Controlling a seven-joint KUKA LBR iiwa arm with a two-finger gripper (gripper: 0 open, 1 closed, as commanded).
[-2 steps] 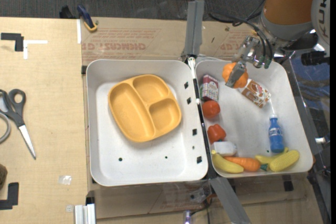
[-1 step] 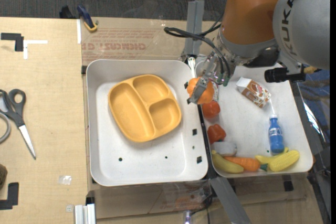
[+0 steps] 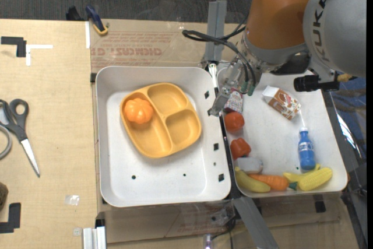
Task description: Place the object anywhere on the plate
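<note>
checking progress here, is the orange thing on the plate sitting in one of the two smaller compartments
Yes, the orange fruit sits in the small left compartment of the yellow divided plate, which lies in the left bin.

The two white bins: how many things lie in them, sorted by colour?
Orange: 3, fruit on the divided plate, that plate, carrot
Red: 2, balls
Yellow: 2, banana, corn
Blue: 1, bottle
White: 1, carton
Grey: 1, lump
Total: 10
</note>
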